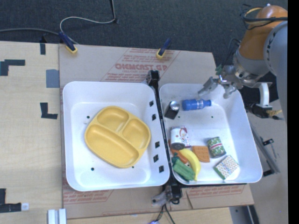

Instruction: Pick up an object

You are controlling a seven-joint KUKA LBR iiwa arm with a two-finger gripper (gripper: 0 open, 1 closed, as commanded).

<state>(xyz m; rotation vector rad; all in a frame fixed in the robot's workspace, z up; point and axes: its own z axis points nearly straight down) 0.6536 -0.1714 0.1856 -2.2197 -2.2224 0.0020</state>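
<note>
Arm: I see the grey arm (261,41) with its orange band coming in from 3 o'clock, bent over the upper right corner of the right bin
Tool: the tool (216,88) hangs above the right bin's far rim, at about 1 o'clock of that bin; its two fingers (206,87) look spread apart with nothing between them
Right bin: the white right bin (250,143) holds all the small things; I count several, mostly crowded toward 6 o'clock
Blue bottle: a blue bottle (195,104) lies on its side at 12 o'clock in the right bin, just beside the tool and below it in my view; I cannot tell if they touch
Dark can: a small dark can (173,108) sits at 10 o'clock, near the bin's left wall, just beside the bottle's end
White can: a white can (179,136) with a red label lies near the middle left
Banana: a yellow banana (190,160) lies at 7 o'clock, touching a green thing (183,169) and an orange cracker-like piece (202,153)
Boxes: a green packet (216,147) and a pale box (227,167) lie at 5 o'clock, close together
Left bin: the left bin (74,125) holds a yellow divided plate (117,136), tilted across its middle
Counter: both bins rest on brown cardboard (135,66) on the counter (23,125); two yellow-and-blue clamps (68,43) pin it at 12 o'clock
</note>
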